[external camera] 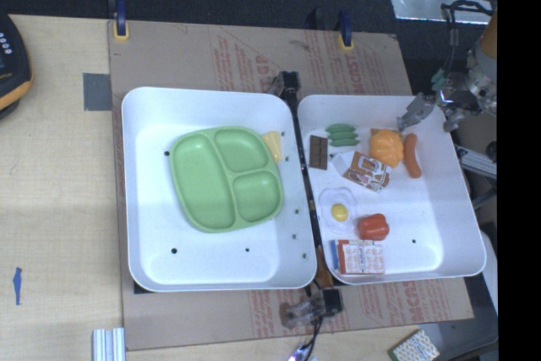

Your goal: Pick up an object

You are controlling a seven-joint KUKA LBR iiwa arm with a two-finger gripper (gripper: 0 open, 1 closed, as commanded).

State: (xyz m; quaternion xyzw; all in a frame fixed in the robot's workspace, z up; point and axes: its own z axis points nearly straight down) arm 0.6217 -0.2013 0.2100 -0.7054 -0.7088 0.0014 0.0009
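Looking down through the camera view, I log this:

Gripper: my gripper point(429, 108) sits at the upper right corner of the right bin point(439, 207), over its rim; I see one grey finger slanting toward the bin and a darker part beside it, with nothing between them, and I cannot tell from here whether the fingers are spread or closed.
Orange ball: the orange ball point(386, 145) lies in the upper part of the right bin, near the gripper but apart from it.
Sausage: a red sausage point(412, 155) lies just beside the ball, on its right.
Packet: a brown-and-white packet point(368, 172) touches the ball from below left.
Green beans: green pods point(341, 134) sit near the bin's upper left, with a dark brown bar point(318, 151) beside them.
Lower items: a fried egg point(339, 210), a red pepper point(373, 226) and a small carton point(360, 256) lie toward the near edge.
Left bin: the left bin point(152, 182) carries a green divided plate point(226, 177), with a yellow piece point(272, 145) at its upper right edge.
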